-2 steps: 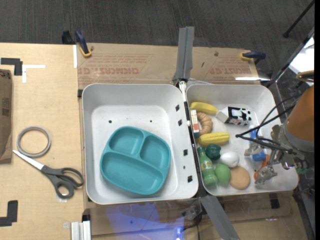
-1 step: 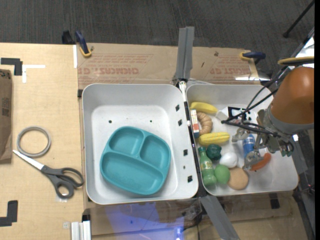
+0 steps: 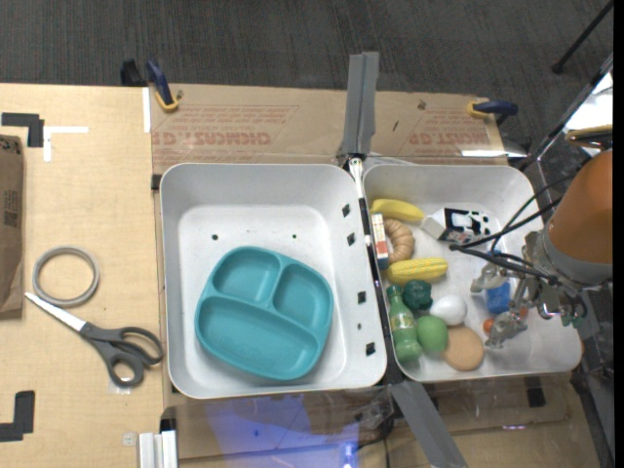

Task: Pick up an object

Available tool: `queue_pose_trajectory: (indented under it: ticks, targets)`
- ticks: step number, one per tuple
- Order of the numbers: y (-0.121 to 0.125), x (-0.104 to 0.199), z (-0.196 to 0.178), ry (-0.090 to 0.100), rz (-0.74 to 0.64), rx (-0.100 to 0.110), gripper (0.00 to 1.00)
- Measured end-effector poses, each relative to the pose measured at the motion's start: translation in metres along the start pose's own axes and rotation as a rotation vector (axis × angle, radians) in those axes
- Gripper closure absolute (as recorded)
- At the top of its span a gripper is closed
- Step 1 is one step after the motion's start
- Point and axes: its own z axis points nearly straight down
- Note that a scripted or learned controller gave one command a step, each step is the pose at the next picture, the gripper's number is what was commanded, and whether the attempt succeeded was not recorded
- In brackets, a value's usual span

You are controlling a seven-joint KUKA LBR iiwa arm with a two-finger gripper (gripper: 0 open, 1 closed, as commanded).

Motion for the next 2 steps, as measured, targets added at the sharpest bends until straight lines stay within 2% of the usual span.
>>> queue_pose_trajectory:
  ticks: [1, 2]
  targets:
    - [0.038, -0.036, 0.000, -0.002, 0.098, 0.000, 0.00]
    - [-0.003, 0.024, -0.001, -0.003, 0.186, 0.001, 0.00]
